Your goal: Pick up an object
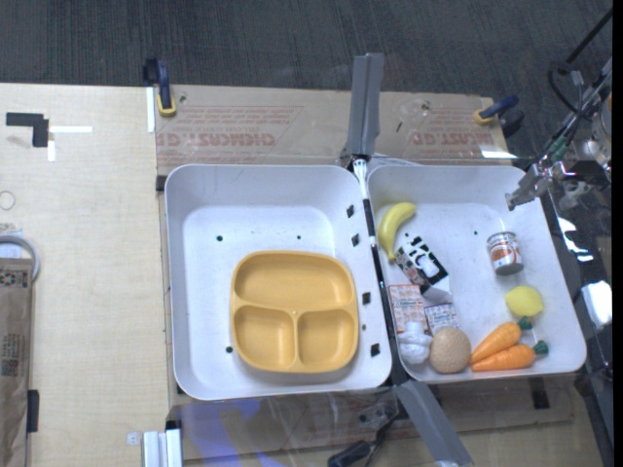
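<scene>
The right bin holds several small objects. A yellow banana lies by its left wall, with a black-and-white box just below it. A small can lies at the right, a lemon under it, and two carrots sit in the front right corner. A brown round piece, a white lump and two small printed packets lie along the front left. My gripper hangs over the bin's right rim, above and apart from the can.
The left bin carries a yellow three-compartment plate. A grey divider post stands between the bins at the back. Cables and arm parts crowd the right edge. Yellow clamps hold the cardboard behind.
</scene>
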Available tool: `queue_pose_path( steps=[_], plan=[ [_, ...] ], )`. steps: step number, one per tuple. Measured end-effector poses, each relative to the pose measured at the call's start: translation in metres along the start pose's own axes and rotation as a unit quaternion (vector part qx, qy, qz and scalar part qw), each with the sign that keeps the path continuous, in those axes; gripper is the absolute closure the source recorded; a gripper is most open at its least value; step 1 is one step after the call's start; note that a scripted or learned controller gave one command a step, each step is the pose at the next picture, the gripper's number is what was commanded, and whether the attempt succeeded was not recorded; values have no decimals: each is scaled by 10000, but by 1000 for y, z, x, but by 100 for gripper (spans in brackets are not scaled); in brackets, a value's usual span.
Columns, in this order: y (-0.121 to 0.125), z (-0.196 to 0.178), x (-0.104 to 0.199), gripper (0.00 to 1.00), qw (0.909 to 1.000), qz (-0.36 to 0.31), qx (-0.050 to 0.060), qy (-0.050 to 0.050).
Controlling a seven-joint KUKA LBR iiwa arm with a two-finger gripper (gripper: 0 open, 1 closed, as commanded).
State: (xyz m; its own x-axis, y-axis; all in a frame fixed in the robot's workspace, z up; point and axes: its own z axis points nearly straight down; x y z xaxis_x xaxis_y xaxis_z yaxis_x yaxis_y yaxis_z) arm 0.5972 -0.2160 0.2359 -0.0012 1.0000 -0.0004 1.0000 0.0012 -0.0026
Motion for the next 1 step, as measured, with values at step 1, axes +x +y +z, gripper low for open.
queue_pose_path(
  steps=[1],
  plan=[
    [23, 46, -6, 0, 9964, 848, 4, -2]
  ],
)
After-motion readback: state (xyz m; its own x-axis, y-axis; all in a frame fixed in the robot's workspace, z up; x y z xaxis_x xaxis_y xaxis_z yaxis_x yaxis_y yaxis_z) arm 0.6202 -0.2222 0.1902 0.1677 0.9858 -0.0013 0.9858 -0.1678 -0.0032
